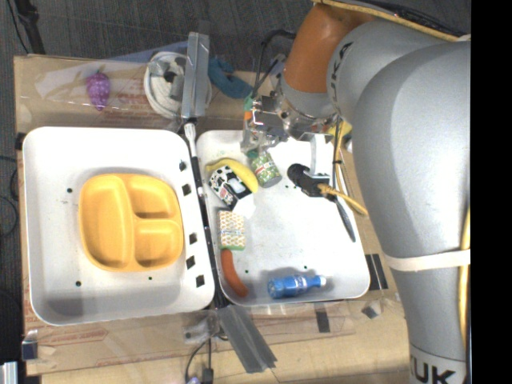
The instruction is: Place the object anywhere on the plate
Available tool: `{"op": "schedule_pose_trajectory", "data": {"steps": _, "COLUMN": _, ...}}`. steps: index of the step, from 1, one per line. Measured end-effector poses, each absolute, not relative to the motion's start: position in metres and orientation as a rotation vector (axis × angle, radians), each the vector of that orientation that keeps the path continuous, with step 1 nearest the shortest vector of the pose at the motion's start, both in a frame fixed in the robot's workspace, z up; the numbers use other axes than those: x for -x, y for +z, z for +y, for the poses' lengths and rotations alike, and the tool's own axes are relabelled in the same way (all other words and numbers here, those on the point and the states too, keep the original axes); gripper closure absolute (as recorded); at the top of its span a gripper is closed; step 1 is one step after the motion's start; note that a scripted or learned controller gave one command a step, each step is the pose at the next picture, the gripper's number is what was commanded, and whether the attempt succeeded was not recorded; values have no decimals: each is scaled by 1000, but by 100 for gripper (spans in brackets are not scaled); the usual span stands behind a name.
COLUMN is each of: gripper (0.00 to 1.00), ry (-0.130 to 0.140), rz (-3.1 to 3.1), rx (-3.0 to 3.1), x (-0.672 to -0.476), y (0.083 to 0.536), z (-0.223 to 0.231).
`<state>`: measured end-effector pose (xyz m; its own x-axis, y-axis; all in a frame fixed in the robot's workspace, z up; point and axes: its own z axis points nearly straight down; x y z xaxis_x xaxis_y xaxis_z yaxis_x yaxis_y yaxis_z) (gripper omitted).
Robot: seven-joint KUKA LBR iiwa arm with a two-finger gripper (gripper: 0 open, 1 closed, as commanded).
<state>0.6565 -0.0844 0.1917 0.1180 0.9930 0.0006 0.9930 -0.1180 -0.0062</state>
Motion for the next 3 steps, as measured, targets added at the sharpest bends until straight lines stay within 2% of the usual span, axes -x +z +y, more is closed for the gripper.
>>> {"op": "schedule_pose_trajectory", "data": {"steps": 1, "gripper": 100, "ry": 8, "rz": -2173, "rx": 2261, "x": -654, "y": 197, "z": -23}}
{"op": "schedule_pose_trajectory", "data": {"steps": 2, "gripper": 100, "ry": 8, "rz": -2198, "rx": 2238, "x": -643, "y": 190, "z": 39}}
{"op": "schedule_pose_trajectory", "data": {"steps": 3, "gripper": 0, "ry": 8, "rz": -2198, "rx": 2239, "x": -643, "y": 190, "z": 39}}
